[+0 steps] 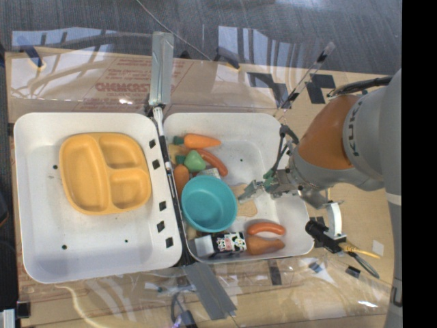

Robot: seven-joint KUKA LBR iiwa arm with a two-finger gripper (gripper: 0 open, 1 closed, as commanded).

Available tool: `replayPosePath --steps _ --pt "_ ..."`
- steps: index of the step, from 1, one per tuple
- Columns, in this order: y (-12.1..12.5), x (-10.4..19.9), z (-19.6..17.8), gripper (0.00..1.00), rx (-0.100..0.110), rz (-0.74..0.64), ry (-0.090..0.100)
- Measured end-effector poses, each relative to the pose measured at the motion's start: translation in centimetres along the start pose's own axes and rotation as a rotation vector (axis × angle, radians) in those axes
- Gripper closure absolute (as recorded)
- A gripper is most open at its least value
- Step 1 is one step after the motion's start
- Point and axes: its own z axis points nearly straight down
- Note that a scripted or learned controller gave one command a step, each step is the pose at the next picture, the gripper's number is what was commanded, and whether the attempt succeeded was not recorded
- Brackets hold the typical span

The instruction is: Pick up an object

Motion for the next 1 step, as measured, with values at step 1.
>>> replayPosePath --steps 1 --pt "4.72 0.72 1.90 0.00 -0.002 -0.012 -0.002"
